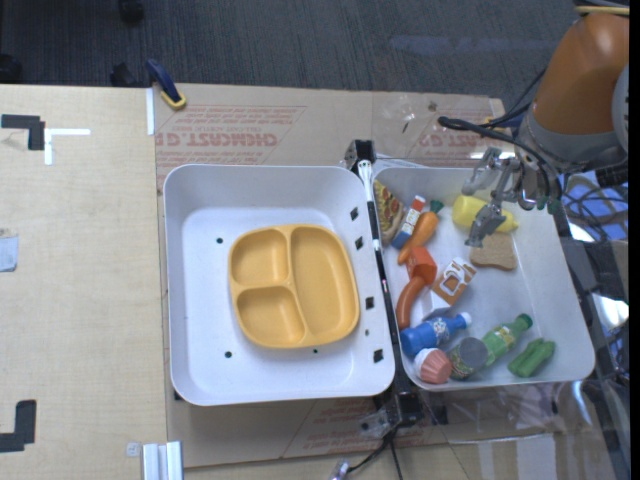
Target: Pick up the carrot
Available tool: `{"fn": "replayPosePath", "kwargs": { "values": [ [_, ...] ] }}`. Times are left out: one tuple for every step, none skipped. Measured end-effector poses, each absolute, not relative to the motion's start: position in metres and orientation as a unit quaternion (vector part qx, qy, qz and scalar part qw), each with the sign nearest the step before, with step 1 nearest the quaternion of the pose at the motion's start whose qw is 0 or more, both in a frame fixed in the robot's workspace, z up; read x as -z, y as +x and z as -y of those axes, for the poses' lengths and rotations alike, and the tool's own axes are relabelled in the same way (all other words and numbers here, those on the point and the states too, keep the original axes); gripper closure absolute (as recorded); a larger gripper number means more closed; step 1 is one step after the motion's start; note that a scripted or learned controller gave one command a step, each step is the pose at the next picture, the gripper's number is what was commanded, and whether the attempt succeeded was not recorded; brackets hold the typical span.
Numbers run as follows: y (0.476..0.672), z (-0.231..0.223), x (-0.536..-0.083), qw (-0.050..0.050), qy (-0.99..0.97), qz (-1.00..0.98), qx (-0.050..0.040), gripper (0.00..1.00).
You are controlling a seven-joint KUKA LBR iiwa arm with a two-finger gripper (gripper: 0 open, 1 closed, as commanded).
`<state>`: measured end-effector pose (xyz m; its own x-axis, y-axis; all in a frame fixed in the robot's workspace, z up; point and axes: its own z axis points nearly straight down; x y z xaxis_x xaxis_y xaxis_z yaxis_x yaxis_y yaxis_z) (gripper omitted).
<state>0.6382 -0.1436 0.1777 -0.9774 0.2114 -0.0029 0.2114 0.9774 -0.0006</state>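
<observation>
Starting at the left of the frame, the left bin [190, 298] carries a yellow divided plate [293, 286] at its centre. Crossing the divide into the right bin [560, 298], the clutter begins. There's the carrot [421, 230], orange and slanted, lying near the bin's upper left, just beside a small bottle with a red cap [408, 218] and right above a bent orange piece [414, 283]. Lower down sit a blue bottle [435, 330], a green bottle [505, 336] and a green pepper-like piece [531, 357]. Further right, a yellow toy [470, 211] and a slice of bread [494, 255] lie under the gripper [487, 224], which hovers at the bin's upper right. Its fingers appear parted, nothing between them. So the carrot is not yet picked: it sits on the bin floor, left of the gripper. By my reckoning, the reach, the grasp and the lift are all left to do.
</observation>
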Motion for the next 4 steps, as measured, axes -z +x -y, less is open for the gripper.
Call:
{"fn": "replayPosePath", "kwargs": {
  "values": [
    [0.636,0.124,-0.14,0.002,0.091,-0.996,0.0003,0.0],
    [0.655,0.139,-0.093,0.003,0.199,-0.98,0.0004,0.0],
    [0.646,0.13,-0.093,0.002,0.324,-0.946,0.0002,0.0],
    [0.653,0.115,-0.093,0.001,0.477,-0.879,0.0007,0.0]
  ]
}}
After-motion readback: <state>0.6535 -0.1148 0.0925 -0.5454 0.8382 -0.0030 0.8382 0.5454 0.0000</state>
